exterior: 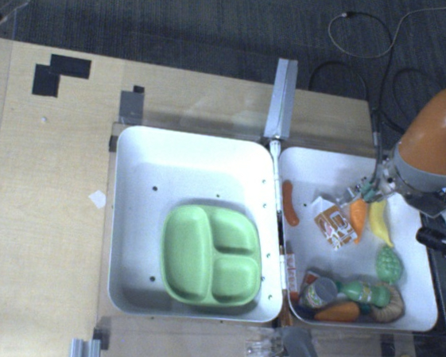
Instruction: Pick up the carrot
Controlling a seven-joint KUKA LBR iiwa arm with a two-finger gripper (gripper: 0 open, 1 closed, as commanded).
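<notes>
1. Bench [37, 192]: pale wood-grain top with black square markings at the far left; dark carpeted floor beyond, black cables looping at upper right.
2. Left bin [136, 204]: shallow, white, holding a green divided tray [212, 254].
3. Right bin [416, 308]: white, just beside the left bin, a metal rail [280, 100] above the seam.
4. Right bin contents: red sausage [289, 204] by the left wall; orange-and-white packet [336, 223]; yellow banana [379, 222]; green round item [389, 265]; bottle [366, 294] and further items along the near wall.
5. Carrot [358, 215]: orange, upright, between the gripper's fingers, beside the packet.
6. Gripper [364, 196]: closed on the carrot's upper end, over the right bin.
</notes>
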